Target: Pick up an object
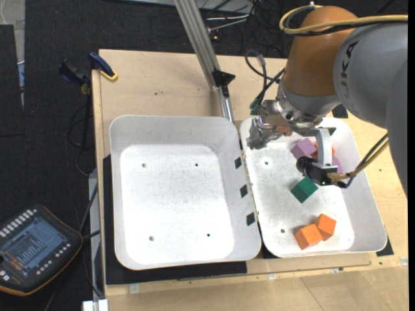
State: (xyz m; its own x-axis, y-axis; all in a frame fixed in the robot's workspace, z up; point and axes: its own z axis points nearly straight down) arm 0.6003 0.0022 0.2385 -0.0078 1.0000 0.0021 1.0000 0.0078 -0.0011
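Two white bins are lying side by side on a wooden bench (162, 76) over dark floor. The right bin (363, 238) is holding a green block (303, 190), purple block (303, 149) and two orange blocks (316, 231). The gripper (259, 135) is hanging at its far left corner; I cannot tell its fingers' state. A pendant (29, 248) is lying near left.

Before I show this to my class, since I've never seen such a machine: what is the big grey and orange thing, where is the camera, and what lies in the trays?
It is a robot arm, reaching in from the right. One fixed camera looks down at a slant on a bench with two shallow white bins. Its gripper hangs over the right bin, which contains a green block, a purple block and two orange blocks. I cannot see anything held. The left bin sits alongside.
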